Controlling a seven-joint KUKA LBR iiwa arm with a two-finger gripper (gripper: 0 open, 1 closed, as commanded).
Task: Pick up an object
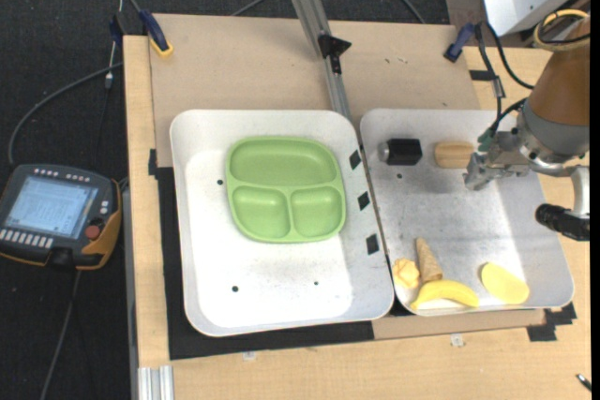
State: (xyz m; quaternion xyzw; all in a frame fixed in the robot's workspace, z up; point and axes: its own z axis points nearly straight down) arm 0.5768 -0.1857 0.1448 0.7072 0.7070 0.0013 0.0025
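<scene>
Far to the claw's left, a pale green three-compartment plastic plate (285, 188) lies flat in the left white bin (202, 295), out of the way of the picking. A small black block (403, 151) and a short tan wooden cylinder (453, 155) lie just left of the claw (480, 173) in the right white bin (544, 244), the cylinder nearest and so probably the target. Whether the claw is spread or pressed together I cannot tell; below and left of it, a yellow plastic banana (444, 295) and other toy food crowd the near rim.
</scene>
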